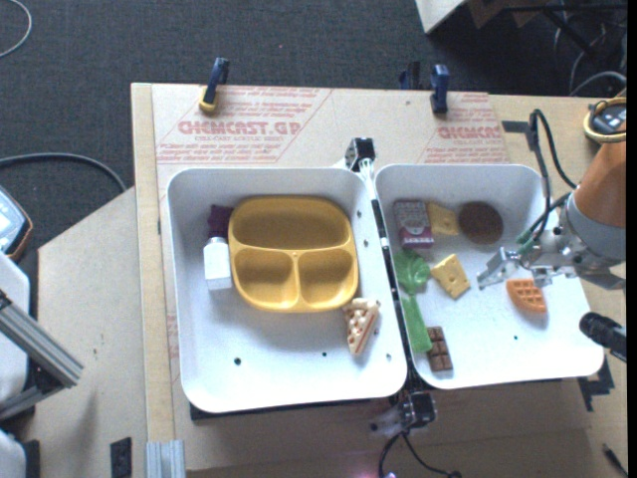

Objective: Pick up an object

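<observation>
Robot gripper (501,270) hovers inside the right bin (498,361), fingers spread and holding nothing. An orange toy waffle (527,296) lies just beside the fingertips, a cheese wedge (452,275) ahead.

occluded: purple item (220,215) (partly behind yellow tray (293,252)) | cropped: arm (604,207) at right edge

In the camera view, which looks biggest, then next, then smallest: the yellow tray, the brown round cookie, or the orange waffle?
1. yellow tray, by far the biggest.
2. brown round cookie.
3. orange waffle.
The cookie and waffle look nearly alike in size, so their order is unsure.
</observation>
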